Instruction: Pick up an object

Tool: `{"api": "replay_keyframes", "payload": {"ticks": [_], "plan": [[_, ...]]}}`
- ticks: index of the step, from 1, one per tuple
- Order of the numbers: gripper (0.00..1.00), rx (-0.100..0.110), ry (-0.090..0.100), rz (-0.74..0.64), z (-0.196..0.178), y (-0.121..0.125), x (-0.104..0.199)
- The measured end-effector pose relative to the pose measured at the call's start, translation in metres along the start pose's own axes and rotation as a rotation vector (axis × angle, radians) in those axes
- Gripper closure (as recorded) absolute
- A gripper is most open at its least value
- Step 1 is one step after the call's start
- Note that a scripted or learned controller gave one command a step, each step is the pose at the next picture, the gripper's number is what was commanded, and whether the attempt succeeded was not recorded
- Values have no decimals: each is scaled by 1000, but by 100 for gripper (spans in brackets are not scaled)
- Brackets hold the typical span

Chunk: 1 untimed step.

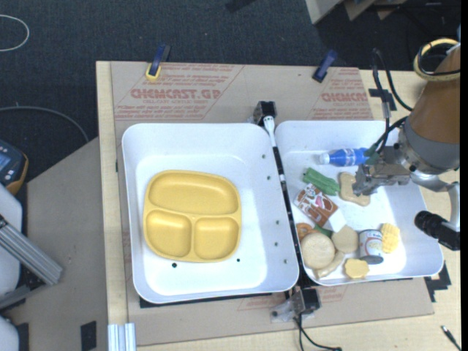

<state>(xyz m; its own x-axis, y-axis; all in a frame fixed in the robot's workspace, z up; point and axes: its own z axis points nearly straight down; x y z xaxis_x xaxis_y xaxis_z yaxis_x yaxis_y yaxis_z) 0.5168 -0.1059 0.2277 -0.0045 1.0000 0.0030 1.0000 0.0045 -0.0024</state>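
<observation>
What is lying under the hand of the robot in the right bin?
Directly below the hand a tan, flat object lies on the floor of the right bin, with a green item beside it. The hand covers part of the tan piece, so its full shape stays hidden.

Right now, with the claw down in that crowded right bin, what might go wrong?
The gripper sits among tightly packed toy food: the green pea pod, the tan cookie and the blue water bottle lie close together, so it might nudge or catch two things, or close on none. The round bottle could roll away if bumped.
</observation>
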Motion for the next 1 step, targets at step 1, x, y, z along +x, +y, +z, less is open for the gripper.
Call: {"api": "replay_keyframes", "payload": {"ticks": [1], "plan": [[100,0,0,-2,6,8,52]]}}
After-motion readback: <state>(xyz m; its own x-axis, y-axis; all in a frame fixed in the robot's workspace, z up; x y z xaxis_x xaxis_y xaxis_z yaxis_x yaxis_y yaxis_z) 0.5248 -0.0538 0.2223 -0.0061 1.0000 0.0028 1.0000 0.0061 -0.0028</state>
